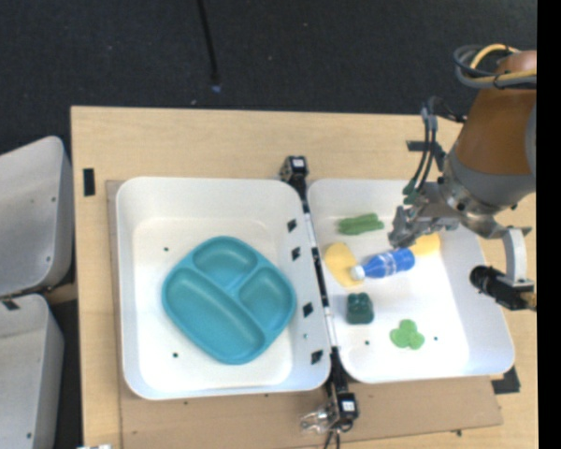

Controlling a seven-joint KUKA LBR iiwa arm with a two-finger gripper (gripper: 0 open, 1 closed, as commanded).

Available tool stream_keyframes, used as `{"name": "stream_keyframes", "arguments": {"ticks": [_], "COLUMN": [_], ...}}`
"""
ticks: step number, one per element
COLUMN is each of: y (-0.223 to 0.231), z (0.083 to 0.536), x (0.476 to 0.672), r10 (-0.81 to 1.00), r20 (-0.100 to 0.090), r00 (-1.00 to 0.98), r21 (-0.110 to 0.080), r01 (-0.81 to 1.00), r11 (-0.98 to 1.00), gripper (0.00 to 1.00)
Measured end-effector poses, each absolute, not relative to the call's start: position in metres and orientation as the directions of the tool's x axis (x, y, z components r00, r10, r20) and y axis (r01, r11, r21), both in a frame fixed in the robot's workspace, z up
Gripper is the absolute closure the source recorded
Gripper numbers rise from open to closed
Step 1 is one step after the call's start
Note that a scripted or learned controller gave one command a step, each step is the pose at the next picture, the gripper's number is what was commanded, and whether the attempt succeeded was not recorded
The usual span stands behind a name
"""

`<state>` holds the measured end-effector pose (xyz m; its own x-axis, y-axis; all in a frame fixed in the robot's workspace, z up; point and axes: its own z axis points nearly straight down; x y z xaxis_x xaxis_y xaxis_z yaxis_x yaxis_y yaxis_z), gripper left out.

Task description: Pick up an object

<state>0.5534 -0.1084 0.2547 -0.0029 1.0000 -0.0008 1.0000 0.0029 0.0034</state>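
The right bin point(477, 344) holds several small objects: a green flat piece point(360, 224), a yellow rounded piece point(338, 261), a blue bottle with a white cap point(387, 265) lying on its side, a dark green block point(359, 309), a light green lump point(408, 335) and a yellow piece point(427, 245) partly hidden behind the bottle. My gripper point(403, 233) hangs over the bin's upper middle, just above the blue bottle's right end. Whether anything sits between its fingers is hidden by the wrist.
The left bin point(145, 363) holds a teal divided tray point(228, 297). A divider with black clips point(310, 279) runs between the bins. The arm point(491, 148) comes in from the right over the right bin's far corner. Grey panels point(19, 251) stand at the far left.
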Motion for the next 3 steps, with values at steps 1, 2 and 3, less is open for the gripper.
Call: {"name": "stream_keyframes", "arguments": {"ticks": [1,2,3], "y": [-0.066,-0.008,0.037], "z": [0.244,0.241,0.250], "x": [0.563,0.570,0.578], "r10": [1.000,1.000,1.000], "r20": [-0.002,-0.001,0.000], "r00": [0.000,-0.002,-0.003], "r21": [0.001,0.002,0.001], "r01": [1.000,1.000,1.000], "r11": [0.000,0.002,0.003], "gripper": [1.00,1.00,1.00]}}
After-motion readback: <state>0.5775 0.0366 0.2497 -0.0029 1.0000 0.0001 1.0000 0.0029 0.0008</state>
